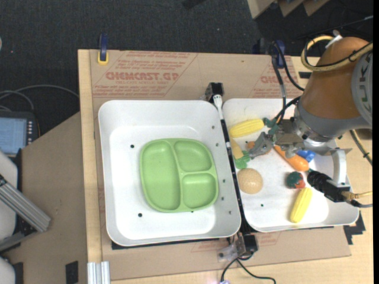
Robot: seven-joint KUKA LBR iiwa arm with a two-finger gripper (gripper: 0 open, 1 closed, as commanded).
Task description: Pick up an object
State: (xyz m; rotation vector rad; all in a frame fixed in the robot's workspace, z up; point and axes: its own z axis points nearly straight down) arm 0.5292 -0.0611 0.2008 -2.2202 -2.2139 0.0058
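Two white bins sit side by side: the left bin holds a green divided tray, the right bin toy food, with corn at 11 o'clock and an egg at 9 o'clock. Whether the gripper there is wide or narrow, I cannot tell. "CHEMCAST GP" is printed on the board at 12 o'clock.

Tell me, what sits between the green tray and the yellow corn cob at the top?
In the camera view, the bins' touching rims lie between the green tray and the corn cob.

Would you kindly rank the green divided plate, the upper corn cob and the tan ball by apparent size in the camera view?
1. Green divided plate, far the largest.
2. Upper corn cob, in the right bin.
3. Tan ball, somewhat smaller than the cob in area, though rounder.
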